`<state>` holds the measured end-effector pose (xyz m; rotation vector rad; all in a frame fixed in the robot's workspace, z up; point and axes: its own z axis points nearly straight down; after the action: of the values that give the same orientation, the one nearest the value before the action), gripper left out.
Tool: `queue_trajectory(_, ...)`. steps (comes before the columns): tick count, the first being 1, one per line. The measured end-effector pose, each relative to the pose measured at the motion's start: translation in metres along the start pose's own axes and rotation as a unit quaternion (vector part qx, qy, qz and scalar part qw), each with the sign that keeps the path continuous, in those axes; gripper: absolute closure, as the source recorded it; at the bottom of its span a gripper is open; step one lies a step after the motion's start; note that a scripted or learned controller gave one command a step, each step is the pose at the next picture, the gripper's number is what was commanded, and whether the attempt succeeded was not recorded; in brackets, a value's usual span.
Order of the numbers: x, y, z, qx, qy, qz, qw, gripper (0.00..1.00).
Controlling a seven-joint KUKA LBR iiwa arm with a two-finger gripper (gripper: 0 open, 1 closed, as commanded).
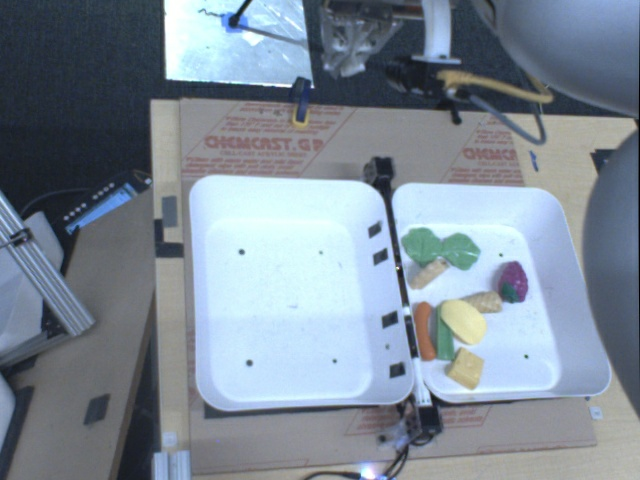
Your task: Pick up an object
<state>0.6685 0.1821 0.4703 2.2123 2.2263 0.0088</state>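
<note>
The gripper (352, 40) hangs high at the top of the camera view, well above and behind both bins, over the brown board (270, 133) rather than over any object. From this slant I cannot tell whether it is spread or pressed together, and nothing shows in its grasp.

Below it lie 2 white bins, side by side. The left bin (285, 288) is bare. The right bin (560, 268) holds the candidates, all small toy foods clustered toward its left half: green leaves (440, 246), a purple piece (513, 281), a yellow piece (463, 321) beside an orange carrot (425, 330), and a pale yellow block (465, 368) nearest the front.

My judgement is that these are light, stiff plastic (smooth, so likely a little slippery). The purple piece stands apart from the rest, with bare floor around it, so it looks the easiest to take, pinched across its narrow width. The carrot touches its neighbours, which could crowd a finger.
</note>
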Motion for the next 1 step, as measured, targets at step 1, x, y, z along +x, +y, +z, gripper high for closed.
queue_trajectory(1,0.0144,-0.0208,-0.0429,0.0,0.0,0.0,1.0,1.0)
